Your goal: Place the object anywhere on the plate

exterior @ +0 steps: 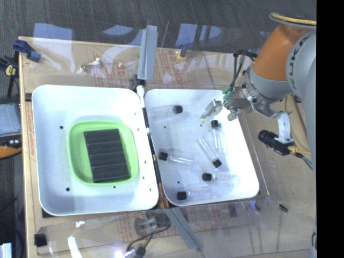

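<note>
Vials of clear plastic with black caps are seen scattered across the right bin, none of them on the plate. One vial is laid near the bin's upper left corner, cap to the right. A second vial is laid at the left wall, cap to the left. Two further vials are placed side by side near the bin's centre, one cap up, the other cap down. A loose black cap and another are noted toward the lower part of the bin.

The plate, lime green with rounded corners, is seated in the middle of the left bin. A dark ribbed rectangular block is laid on it, tilted slightly.

The gripper is positioned over the upper right part of the right bin, above the vials. Whether it is parted or closed cannot be told from this angle, and nothing is visibly held in it. The arm is extended in from the right, its orange band over the bench edge.
</note>
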Controlling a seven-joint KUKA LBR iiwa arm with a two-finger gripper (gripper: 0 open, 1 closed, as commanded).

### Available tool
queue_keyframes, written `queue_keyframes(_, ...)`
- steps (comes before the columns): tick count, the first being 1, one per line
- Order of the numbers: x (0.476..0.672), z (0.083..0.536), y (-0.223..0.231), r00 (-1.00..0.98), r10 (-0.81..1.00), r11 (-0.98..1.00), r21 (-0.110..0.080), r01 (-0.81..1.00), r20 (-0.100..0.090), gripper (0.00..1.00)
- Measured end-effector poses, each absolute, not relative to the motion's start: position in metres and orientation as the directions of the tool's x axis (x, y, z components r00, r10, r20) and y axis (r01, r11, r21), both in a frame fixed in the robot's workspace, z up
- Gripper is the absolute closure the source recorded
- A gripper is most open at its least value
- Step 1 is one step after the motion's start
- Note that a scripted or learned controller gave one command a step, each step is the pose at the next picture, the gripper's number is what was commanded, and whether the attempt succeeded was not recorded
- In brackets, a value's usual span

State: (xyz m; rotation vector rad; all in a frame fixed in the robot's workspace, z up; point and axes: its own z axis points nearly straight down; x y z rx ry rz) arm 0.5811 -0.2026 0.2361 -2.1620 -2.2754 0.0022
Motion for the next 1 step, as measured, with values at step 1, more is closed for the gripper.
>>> queue_keyframes(1,0.6319,0.261,-0.2078,-0.071,0.997,0.071,-0.001,0.997,0.001,0.0)
